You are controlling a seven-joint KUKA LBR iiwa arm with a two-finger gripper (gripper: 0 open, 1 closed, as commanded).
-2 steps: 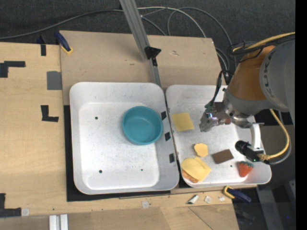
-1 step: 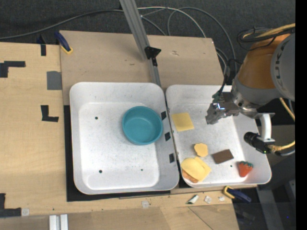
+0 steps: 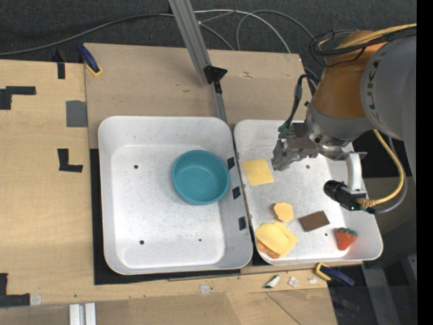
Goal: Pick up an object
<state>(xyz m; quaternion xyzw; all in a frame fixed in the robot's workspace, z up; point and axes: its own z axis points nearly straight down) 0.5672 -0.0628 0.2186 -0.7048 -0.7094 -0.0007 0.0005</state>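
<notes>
My gripper [image 3: 283,160] hangs over the upper middle of the right bin [image 3: 267,133], just right of a flat pale yellow square [image 3: 258,172]. Nothing shows between its dark fingers. Lower in that bin lie a small yellow-orange piece [image 3: 283,212], a brown rectangle [image 3: 314,221], a yellow bun-like item [image 3: 275,239] and a red strawberry [image 3: 345,238]. A teal bowl [image 3: 199,176] sits in the left bin [image 3: 122,202].
A slanted grey metal pole [image 3: 196,39] rises from behind the bins' dividing edge. Cables [image 3: 257,20] trail across the dark floor at the back. The arm's orange band and grey body [image 3: 352,93] overhang the right bin's upper right corner.
</notes>
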